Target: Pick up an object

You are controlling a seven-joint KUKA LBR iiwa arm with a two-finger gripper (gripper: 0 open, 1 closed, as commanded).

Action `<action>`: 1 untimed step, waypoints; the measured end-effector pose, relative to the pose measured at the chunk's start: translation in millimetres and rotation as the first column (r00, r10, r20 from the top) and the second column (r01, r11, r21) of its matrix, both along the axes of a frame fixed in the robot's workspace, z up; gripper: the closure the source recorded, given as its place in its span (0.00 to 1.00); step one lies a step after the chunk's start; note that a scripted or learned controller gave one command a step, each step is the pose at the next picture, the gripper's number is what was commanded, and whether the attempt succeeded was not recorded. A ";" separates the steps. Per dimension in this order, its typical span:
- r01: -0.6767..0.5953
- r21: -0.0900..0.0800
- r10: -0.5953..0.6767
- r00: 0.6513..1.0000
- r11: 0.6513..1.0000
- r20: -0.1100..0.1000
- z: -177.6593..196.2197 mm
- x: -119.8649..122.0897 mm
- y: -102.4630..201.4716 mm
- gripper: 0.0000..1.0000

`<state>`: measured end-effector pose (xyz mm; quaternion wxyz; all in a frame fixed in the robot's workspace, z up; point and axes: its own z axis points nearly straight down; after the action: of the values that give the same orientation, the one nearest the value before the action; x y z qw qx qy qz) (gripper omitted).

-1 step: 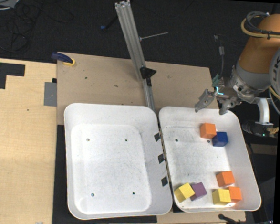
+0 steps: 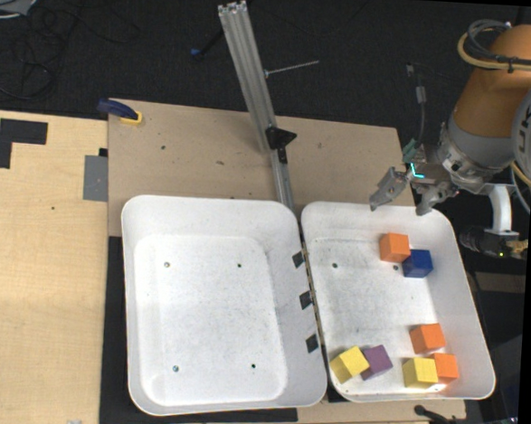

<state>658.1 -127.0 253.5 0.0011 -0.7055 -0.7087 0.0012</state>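
Item one: the gripper [image 2: 403,196], which we find hanging above the far edge of the right bin [image 2: 476,307], near its far right corner. Its two fingers stand spread well apart, one to each side, and we see nothing between them.

Item two: the right bin's contents, seven blocks in all, any of which could serve the task.
- An orange cube [image 2: 394,247] sits near the far edge, just below the gripper in the view, with a blue cube [image 2: 417,263] touching its right near corner.
- A second orange cube [image 2: 427,337] lies toward the right edge, further to the near side.
- Along the near edge we count four: a yellow cube [image 2: 351,362] touching a purple cube [image 2: 378,359] by the near left corner, and a second yellow cube [image 2: 420,372] pressed against a third orange cube [image 2: 446,366] by the near right corner.

Item three: the left bin [image 2: 146,234], beside the right one, the two meeting along a seam marked by small black clips (three that we can make out).

Item four: a silver aluminium rail [image 2: 253,88], slanting up from the far end of that seam across the bench.
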 end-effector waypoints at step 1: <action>0.004 0.000 -0.004 1.000 1.000 -0.004 -45.2 -2.9 -4.3 0.00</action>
<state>655.2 -131.3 208.4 0.0025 -0.7070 -0.7073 0.0023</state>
